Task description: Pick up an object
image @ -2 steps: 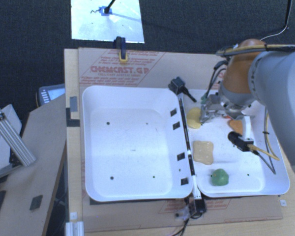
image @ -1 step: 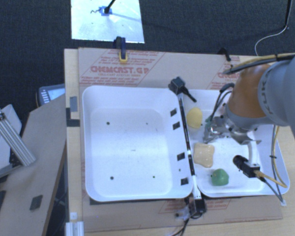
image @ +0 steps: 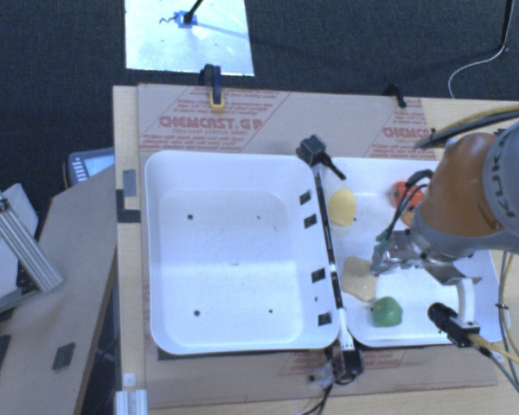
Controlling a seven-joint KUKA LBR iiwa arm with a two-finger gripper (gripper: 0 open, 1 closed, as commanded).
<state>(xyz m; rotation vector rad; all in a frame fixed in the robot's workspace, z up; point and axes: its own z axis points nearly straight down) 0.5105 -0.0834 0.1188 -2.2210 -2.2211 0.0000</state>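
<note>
In the camera view, the tool (image: 387, 258) hangs low in the right shallow white plastic bin (image: 484, 271), probably because a beige flat piece (image: 358, 278) lies just beside it and seems to be the target. I cannot tell whether it is apart or together. Near it rest a small round green object (image: 386, 311) and a pale yellow rounded object (image: 342, 206).
</note>
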